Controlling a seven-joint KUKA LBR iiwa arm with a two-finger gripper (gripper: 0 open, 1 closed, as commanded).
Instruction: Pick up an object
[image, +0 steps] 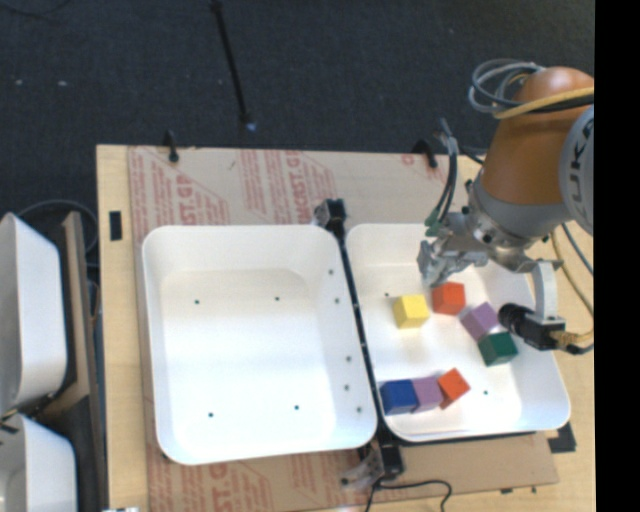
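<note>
The gripper (443, 272) hangs low in the right-hand white bin (545, 405), close to that bin's far edge. The small orange-red cube (449, 297) sits directly under its tip, on the side toward the bin's near edge, touching or nearly touching the metal. This is the relation the pick appears to turn on: the cube lies just nearside of the tool, not clearly inside it. Whether the tool is spread or pressed together cannot be told from this slanted view, and no block can be seen gripped.

A yellow cube (410, 311) rests just beside the orange-red one, toward the divider between the bins. A pale purple block (480, 320) and a dark green block (497, 348) lie toward the bin's right edge. Along the near edge a blue cube (399, 396), a second purple block (427, 391) and a second orange block (454, 385) stand in a touching row.

The grey arm with its orange band (530, 150) comes in over the bench's far right corner and points steeply down, wrist nearly vertical. The left-hand white bin (160, 330) holds no blocks.
</note>
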